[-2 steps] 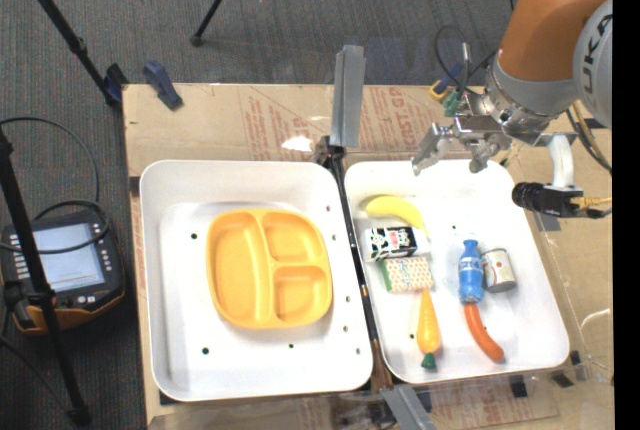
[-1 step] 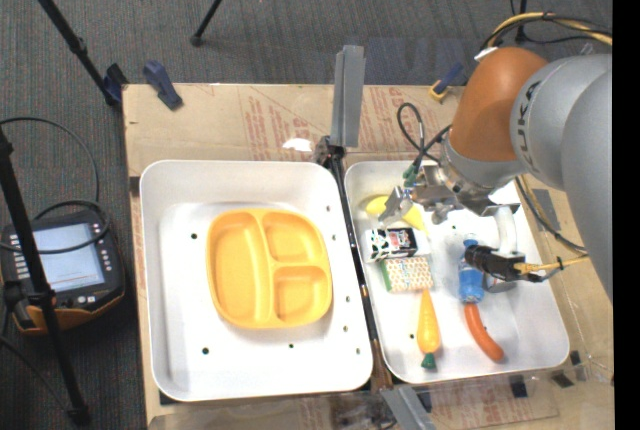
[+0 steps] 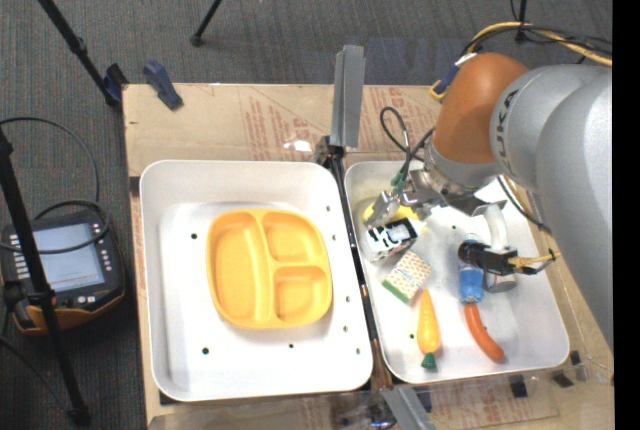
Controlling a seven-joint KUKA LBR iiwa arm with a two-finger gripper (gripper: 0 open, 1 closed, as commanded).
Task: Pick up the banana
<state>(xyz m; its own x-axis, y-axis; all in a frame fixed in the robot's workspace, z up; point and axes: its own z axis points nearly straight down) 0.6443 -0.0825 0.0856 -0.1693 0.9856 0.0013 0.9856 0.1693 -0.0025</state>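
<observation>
Banana (image 3: 378, 212) is, as far as we can judge, the yellow shape in the right bin (image 3: 540, 358), close to the bin's left wall and partly hidden under the gripper (image 3: 398, 202). The gripper sits low over it, touching or nearly so. We cannot tell how wide the claw stands, nor whether it has anything in it, since the wrist covers it from above. A black-and-white packet (image 3: 391, 234) lies just beside the banana, and a checkered box (image 3: 408, 276) is near. We read this as the grasp step, not yet proven. The next move calls for a firm close across the banana alone, clear of the packet and the wall, then a straight lift.
</observation>
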